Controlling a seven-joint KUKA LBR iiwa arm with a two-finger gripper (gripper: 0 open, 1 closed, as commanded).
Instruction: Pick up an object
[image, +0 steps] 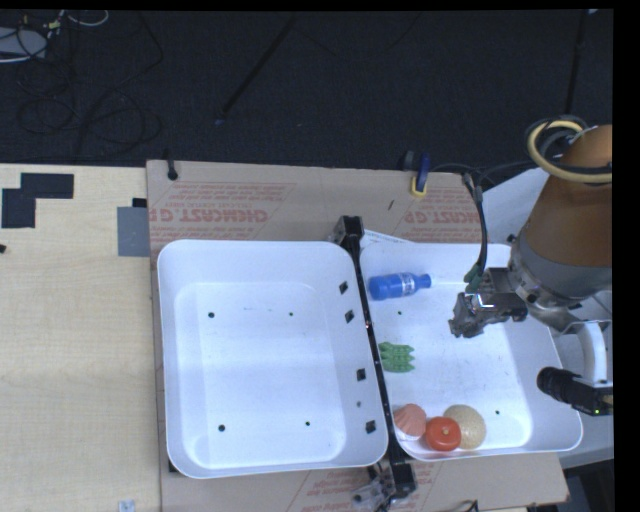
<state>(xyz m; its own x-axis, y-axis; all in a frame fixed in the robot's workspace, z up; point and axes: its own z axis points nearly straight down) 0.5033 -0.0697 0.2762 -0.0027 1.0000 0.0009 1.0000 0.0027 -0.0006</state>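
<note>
End effector (466, 322) hovers near blue bottle (398, 286) — right bin (545, 425).

A pale wooden surface (70, 340) carries a brown printed cardboard sheet (250, 205), while a dark carpeted floor (300, 80) strewn with thin black cables (60, 40) lies beyond it.

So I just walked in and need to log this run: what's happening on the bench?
The arm's gripper hangs over the right bin with nothing visibly between its fingers. In that bin lie a blue bottle, a green item, and a red, a pink and a beige piece in the near corner.
</note>
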